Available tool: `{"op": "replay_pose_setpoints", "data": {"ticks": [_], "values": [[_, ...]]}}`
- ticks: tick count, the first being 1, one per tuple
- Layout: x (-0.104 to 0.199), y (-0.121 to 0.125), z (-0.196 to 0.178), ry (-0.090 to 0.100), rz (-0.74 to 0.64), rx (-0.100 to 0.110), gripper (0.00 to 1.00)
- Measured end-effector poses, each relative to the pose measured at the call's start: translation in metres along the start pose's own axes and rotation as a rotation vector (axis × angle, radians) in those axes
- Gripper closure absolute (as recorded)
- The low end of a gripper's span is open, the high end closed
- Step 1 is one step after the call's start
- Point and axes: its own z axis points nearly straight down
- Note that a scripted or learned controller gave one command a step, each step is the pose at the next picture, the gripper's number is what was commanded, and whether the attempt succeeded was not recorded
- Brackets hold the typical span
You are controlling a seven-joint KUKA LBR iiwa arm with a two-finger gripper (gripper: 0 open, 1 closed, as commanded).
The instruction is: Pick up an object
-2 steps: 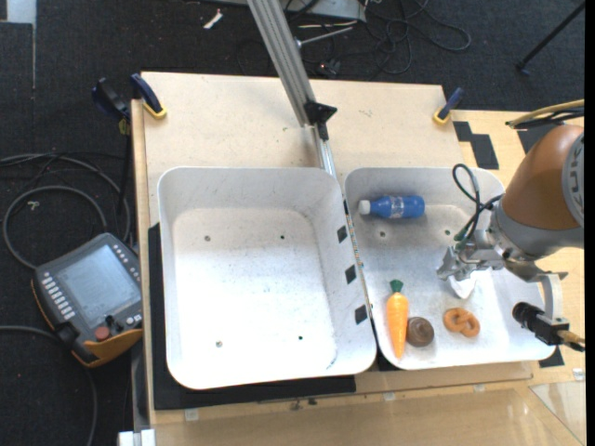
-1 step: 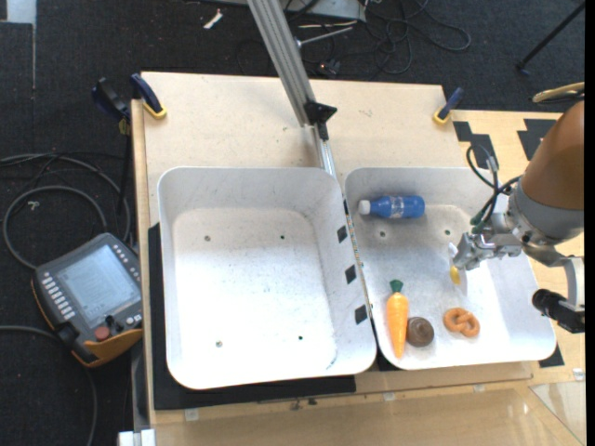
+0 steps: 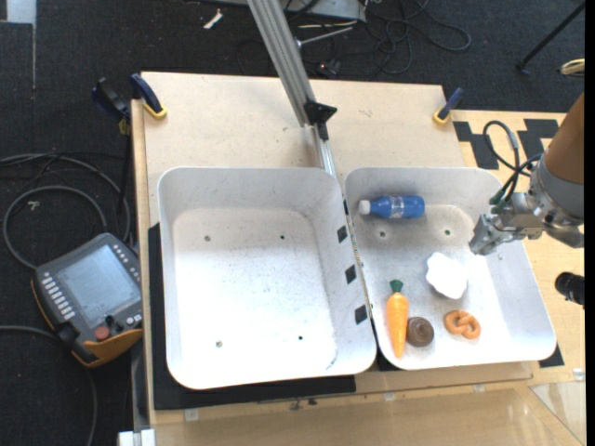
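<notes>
The worktop (image 3: 242, 119) carried two shallow white bins side by side. The left bin (image 3: 186, 277) took up the middle and lower left of the frame; the right bin (image 3: 525, 286) sat in the lower right and held all the loose things.

The tool (image 3: 485, 235) hung at the right side of the frame, over the upper right part of the right bin, at the end of the grey arm (image 3: 567, 170). Whether it was released or clenched could not be told from this slant, and nothing showed in its grip.

Nearest to it, just below and to the left, lay a white crumpled lump (image 3: 446, 275), probably soft and light, likely to give under a pinch; a hold across its middle would seem safest. At the top of that bin a blue bottle (image 3: 394, 207) lay on its side, white cap to the left; it looked stiff, smooth and apt to roll, so a grip across its barrel would suit. Along the bottom edge were a toy carrot (image 3: 397, 319), long and narrow, best taken across its width; a small brown round piece (image 3: 420, 332) touching or just beside it; and an orange pretzel-like piece (image 3: 462, 324), small, flat and harder to catch.
</notes>
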Motion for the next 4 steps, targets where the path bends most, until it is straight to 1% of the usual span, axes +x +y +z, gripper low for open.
{"op": "replay_pose_setpoints", "data": {"ticks": [1,2,3,4], "values": [[0.000,0.002,-0.028,0.001,0.000,0.003,1.00],[0.058,0.012,-0.033,0.004,-0.005,0.005,1.00],[0.114,0.026,-0.030,0.004,-0.005,0.006,1.00],[0.158,0.029,-0.020,0.004,-0.003,0.009,1.00]]}}
